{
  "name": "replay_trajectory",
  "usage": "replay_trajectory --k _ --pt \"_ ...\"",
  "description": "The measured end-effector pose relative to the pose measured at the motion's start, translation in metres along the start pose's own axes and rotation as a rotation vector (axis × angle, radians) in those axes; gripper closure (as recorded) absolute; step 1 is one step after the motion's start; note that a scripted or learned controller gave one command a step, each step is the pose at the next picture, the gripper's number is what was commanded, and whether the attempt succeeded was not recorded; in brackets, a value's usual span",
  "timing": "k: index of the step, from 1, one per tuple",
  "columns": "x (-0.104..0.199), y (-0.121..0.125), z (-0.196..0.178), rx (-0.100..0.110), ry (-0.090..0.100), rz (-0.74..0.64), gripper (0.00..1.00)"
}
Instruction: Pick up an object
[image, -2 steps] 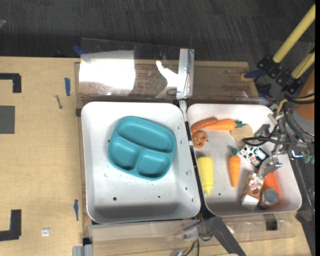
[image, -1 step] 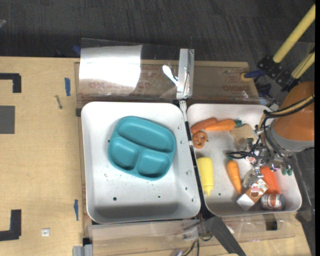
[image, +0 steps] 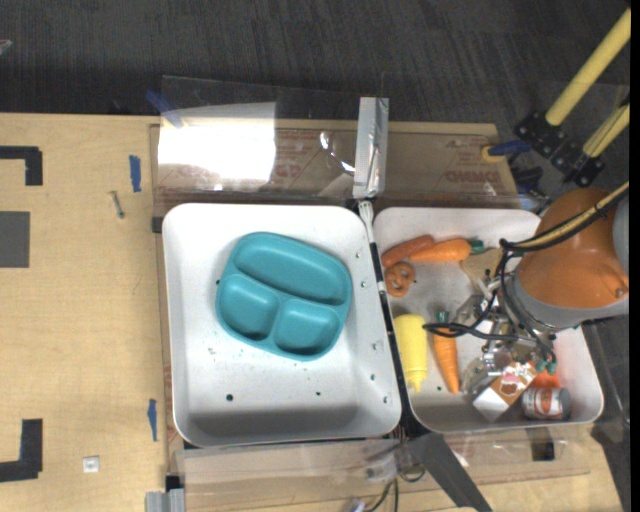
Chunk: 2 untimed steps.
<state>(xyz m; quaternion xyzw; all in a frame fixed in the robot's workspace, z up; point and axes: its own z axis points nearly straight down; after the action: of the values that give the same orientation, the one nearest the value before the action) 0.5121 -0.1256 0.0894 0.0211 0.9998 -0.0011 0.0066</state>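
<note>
In the right bin (image: 590, 405), a carrot (image: 446, 361) lies lengthwise, tip nearest, beside a yellow corn cob (image: 410, 350). The gripper (image: 497, 352) hovers alongside, cables masking its state. Farther back: another carrot (image: 438, 251). The left bin (image: 190, 300) holds a teal tray (image: 284, 294).

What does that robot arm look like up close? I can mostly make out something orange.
The big rounded orange band sits above the wrist, with a grey ring beneath it. Thin black and yellowish cables loop across it. Below hangs a dark metal two-finger gripper, cluttered with small brackets and wires.
</note>
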Motion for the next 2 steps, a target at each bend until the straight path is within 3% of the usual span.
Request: replay_trajectory --k 1,2 --pt "0.024 0.024 -0.001 0.001 -0.003 0.096 0.00" --pt "-0.027 0.019 -0.056 -0.002 0.001 -0.270 0.00"
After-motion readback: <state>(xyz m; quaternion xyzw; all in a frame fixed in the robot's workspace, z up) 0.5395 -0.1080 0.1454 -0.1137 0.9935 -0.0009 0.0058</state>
